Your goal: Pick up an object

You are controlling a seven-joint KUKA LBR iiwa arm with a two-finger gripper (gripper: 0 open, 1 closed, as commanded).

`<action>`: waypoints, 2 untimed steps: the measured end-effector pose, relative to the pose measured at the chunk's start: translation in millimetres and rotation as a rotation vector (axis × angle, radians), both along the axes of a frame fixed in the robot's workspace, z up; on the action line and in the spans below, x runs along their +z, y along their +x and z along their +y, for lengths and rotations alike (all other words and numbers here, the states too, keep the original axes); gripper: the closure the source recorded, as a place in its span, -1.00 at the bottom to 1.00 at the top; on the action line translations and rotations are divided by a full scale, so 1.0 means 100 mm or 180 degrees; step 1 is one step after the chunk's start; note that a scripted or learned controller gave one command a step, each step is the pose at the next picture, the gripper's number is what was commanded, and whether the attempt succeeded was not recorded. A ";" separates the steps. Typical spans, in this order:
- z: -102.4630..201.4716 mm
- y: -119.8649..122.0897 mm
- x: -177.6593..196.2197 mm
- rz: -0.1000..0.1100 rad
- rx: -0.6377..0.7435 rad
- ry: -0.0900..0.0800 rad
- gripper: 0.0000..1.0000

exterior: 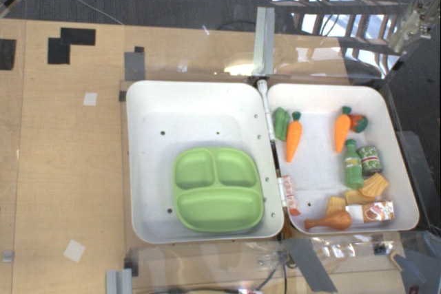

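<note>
Toy food lies in the right shallow white bin [313,172], below the pincer [412,27] and well apart: orange plastic carrot [293,138], green bottle [353,165], brown drumstick [331,220], labelled can [369,160] whose writing is unreadable. Farther left, the other white bin [158,120] holds a green divided plate [217,189]. Whether the pincer is open cannot be told.

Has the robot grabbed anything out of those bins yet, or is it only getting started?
Nothing looks done yet. The toy food lies in the right bin: two carrots, a green bottle, a small can and a chicken drumstick, among others. The green divided plate in the left bin carries nothing. Nothing is in hand, so the whole pick is left: reach in, close on one item, lift it.
</note>
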State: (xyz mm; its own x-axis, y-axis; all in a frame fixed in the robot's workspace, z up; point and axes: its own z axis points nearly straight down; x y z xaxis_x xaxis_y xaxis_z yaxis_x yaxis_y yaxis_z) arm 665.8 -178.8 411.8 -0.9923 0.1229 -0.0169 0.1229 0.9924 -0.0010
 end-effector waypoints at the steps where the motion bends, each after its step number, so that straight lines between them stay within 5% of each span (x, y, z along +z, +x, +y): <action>1: 0.01 0.01 0.13 -0.0033 0.0011 -0.0005 1.00; 2: 0.02 0.03 0.28 -0.0073 0.0021 -0.0012 1.00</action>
